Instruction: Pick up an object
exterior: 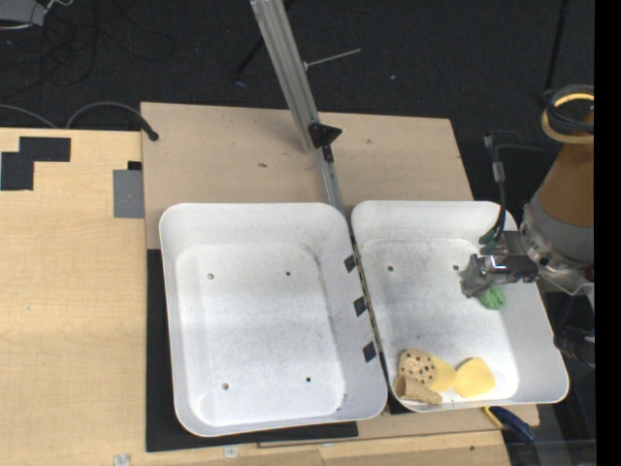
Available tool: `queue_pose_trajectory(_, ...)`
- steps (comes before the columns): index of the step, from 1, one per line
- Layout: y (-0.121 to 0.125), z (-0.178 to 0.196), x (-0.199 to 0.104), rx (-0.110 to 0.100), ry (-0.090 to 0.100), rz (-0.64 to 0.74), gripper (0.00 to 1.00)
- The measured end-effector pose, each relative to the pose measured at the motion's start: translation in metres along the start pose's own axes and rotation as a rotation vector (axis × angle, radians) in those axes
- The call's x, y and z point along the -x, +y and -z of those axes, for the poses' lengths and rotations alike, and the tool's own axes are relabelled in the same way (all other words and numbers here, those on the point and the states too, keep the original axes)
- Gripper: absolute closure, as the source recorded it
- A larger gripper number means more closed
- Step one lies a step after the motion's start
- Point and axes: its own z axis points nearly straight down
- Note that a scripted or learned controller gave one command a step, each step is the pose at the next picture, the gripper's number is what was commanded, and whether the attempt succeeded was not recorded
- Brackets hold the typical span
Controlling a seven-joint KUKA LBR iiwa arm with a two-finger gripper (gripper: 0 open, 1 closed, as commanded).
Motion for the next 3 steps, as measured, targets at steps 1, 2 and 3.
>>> queue_pose_trajectory(1, 0.006, -0.01, -0.059, -0.008, 0.003, 0.004, 1.0)
queue_pose_trajectory(2, 0.022, -0.006, -0.111, -0.006, 0.002, 0.003, 1.0)
queue_pose_trajectory(3, 0.031, -0.022, -0.168, -0.009, 0.002, 0.003, 1.0)
